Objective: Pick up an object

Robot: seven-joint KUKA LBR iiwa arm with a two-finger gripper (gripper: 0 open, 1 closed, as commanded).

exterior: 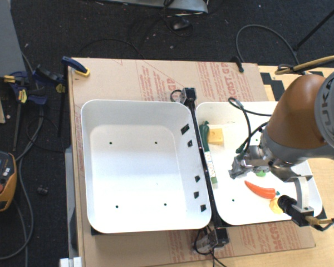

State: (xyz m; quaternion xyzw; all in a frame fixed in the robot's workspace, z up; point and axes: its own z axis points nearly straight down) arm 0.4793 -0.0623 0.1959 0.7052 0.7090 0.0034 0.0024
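Pickup was not yet achieved, operator: you saw the gripper (pixel 244 166) low in the right bin (pixel 225 213), its grip state indeterminable, beside the orange carrot-shaped toy (pixel 260 189) lying free.

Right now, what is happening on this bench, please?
A grey arm with an orange band reaches from the right over the right bin. Its hand hovers low above the bin floor, near an orange carrot-shaped toy and a small green piece. A yellow block lies near the bin's far left corner, and a small yellow item sits by the near rim. Nothing is visibly gripped. The left bin sits alongside.
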